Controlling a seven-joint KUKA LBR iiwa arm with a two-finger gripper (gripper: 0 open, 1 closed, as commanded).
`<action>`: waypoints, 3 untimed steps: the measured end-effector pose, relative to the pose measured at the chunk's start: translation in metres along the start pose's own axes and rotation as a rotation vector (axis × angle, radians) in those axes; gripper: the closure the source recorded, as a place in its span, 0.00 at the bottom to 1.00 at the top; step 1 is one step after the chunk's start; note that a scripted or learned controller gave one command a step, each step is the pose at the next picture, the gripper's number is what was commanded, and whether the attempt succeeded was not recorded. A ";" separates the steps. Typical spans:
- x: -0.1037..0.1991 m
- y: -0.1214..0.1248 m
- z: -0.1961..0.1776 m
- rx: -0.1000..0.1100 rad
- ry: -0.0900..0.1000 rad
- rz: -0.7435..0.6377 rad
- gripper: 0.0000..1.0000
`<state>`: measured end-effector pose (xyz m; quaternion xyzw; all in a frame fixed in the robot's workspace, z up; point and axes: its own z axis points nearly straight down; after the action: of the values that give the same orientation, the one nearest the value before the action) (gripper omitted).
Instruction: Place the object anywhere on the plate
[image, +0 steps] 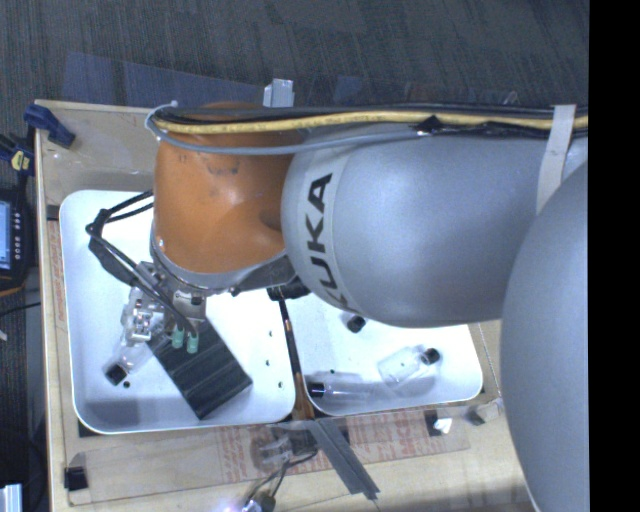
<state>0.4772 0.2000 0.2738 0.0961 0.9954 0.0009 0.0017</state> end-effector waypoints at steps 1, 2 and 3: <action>-0.012 -0.076 0.157 0.006 0.008 0.214 1.00; 0.007 0.018 0.169 0.005 0.005 0.402 1.00; -0.008 -0.043 0.114 0.002 0.002 0.254 1.00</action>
<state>0.4767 0.1566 0.1597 0.2212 0.9752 0.0000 0.0005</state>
